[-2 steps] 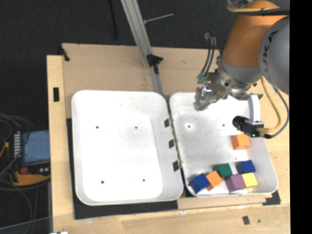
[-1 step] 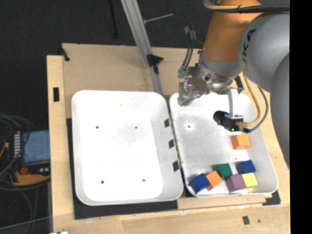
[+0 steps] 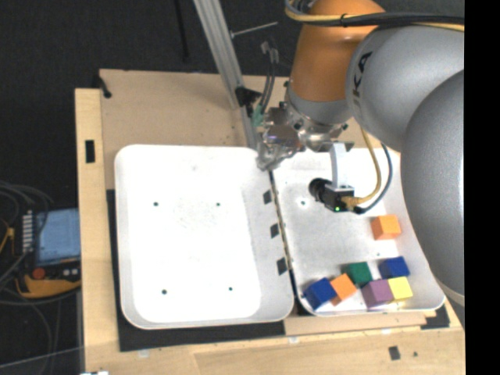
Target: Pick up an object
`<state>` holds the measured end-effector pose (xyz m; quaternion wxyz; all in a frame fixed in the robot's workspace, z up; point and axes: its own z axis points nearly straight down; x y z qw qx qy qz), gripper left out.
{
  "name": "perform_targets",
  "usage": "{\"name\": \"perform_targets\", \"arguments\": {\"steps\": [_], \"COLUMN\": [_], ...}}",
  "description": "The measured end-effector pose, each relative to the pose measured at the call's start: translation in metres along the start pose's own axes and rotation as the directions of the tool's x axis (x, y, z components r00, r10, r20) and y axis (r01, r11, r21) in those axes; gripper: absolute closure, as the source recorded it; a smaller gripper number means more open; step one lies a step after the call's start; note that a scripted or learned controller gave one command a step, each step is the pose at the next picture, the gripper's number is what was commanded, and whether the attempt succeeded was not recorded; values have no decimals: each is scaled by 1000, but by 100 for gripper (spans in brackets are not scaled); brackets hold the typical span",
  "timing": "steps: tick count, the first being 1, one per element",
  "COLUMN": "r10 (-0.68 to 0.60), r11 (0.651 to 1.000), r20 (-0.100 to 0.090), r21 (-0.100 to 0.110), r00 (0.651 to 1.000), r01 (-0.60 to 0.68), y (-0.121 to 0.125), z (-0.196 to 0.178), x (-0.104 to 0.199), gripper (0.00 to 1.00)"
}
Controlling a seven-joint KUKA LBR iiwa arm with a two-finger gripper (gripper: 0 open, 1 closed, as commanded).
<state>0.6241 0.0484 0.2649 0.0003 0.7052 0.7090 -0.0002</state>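
Several small blocks lie in the right bin [image 3: 312, 237]. An orange block [image 3: 385, 226] sits alone near its right side. Along the front edge cluster a blue block [image 3: 319, 292], a second orange block [image 3: 343, 286], a green block [image 3: 358, 273], a purple block [image 3: 377, 292], a yellow block [image 3: 401, 288] and another blue block [image 3: 394, 267]. My gripper [image 3: 271, 148] hangs at the far end of the rim between the two bins, well away from the blocks. The wrist hides what is under it.
The left bin [image 3: 187, 233] lies beside the right one. A slanted metal rail [image 3: 219, 45] rises behind the gripper. The grey arm [image 3: 414, 92] covers the right bin's back right corner. A black fitting [image 3: 322, 189] with a green light hangs below the wrist.
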Motion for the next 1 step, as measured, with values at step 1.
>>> {"name": "perform_targets", "arguments": {"steps": [1], "r10": [0], "r11": [1000], "r20": [0], "r21": [-1], "r00": [1000], "r01": [0], "y": [27], "z": [17], "x": [49], "gripper": [100]}}
